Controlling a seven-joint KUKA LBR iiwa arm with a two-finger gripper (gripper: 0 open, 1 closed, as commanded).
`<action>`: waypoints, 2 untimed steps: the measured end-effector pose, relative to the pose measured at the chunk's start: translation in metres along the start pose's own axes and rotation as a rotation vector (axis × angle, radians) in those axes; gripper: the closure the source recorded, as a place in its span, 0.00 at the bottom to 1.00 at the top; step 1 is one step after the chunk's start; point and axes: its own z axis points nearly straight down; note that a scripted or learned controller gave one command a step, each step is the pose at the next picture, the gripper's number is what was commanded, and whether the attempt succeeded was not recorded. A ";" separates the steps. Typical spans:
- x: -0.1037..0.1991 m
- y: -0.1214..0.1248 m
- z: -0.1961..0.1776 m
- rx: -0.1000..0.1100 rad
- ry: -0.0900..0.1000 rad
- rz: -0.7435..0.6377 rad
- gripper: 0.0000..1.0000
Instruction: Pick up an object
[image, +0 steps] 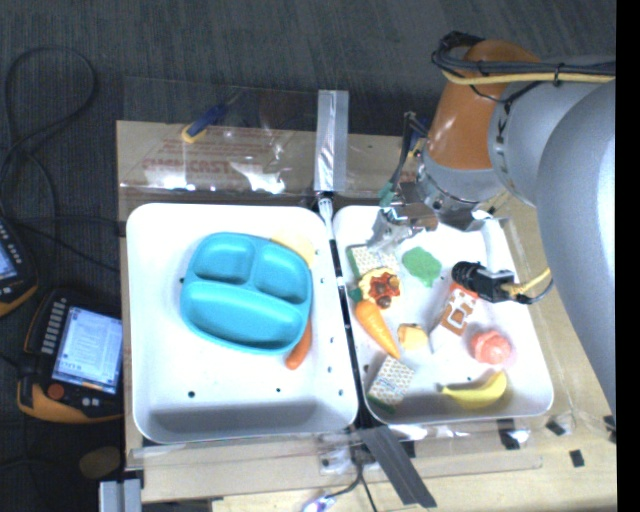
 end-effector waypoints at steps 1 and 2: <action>0.023 0.057 -0.073 0.000 -0.001 0.237 1.00; -0.002 0.053 -0.052 0.002 -0.001 0.539 1.00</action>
